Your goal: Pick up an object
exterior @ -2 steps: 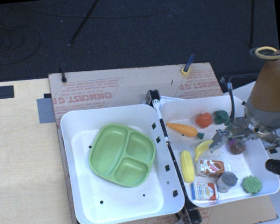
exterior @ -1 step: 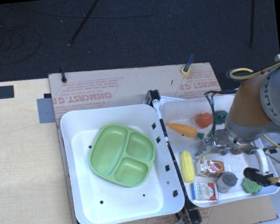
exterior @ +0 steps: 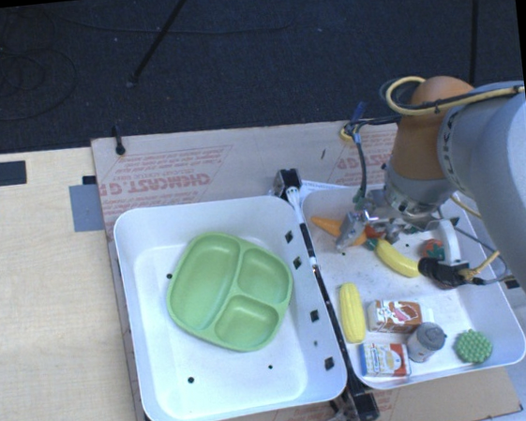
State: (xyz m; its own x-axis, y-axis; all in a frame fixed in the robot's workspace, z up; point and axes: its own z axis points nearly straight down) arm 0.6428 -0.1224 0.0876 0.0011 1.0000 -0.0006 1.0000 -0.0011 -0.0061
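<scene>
Gripper (opening unclear) low over orange carrot, beside yellow banana.

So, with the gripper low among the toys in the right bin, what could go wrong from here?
1. The gripper sits in a tight cluster: carrot and banana are close, so it may catch two toys or push one away.
2. The cables beside the wrist hang near the banana and could snag.
3. The corn lies near the bin wall, awkward for a later grasp.

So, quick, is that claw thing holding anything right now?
Gripper: low in the right bin, beside the banana and carrot; whether it grips anything cannot be told.
</scene>
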